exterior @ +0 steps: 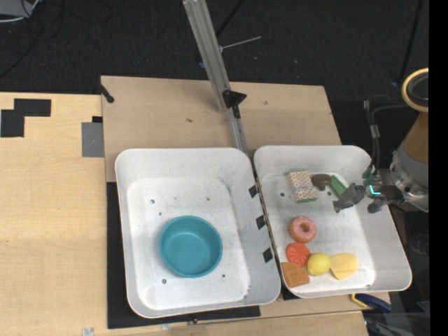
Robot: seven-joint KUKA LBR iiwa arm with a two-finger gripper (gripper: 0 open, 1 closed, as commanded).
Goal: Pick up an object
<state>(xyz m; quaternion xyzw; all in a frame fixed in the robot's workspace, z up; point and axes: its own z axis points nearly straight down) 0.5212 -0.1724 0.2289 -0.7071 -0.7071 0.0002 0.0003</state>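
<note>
Gripper [346,203] is reaching in from the right over the right bin [381,247], hanging just beside a green block [339,185] & brown piece [321,181]. Can't tell its state. Patterned sponge [302,185] is sitting nearby; pink donut [302,228], tomato [297,253], lemon [318,264] lying lower down. Teal bowl [190,246] is sitting in the left bin [140,170].

The worktop [168,117] carries two white bins: the left bin [133,173] and the right bin [280,159]. The left bin contains one teal bowl [190,246]. The right bin contains eight items: one patterned block [302,185], one brown piece [321,181], one green piece [339,185], one pink doughnut [302,228], one red fruit [297,253], one yellow lemon [318,264], one pale yellow piece [344,265] and one orange-brown square [295,274].
</note>
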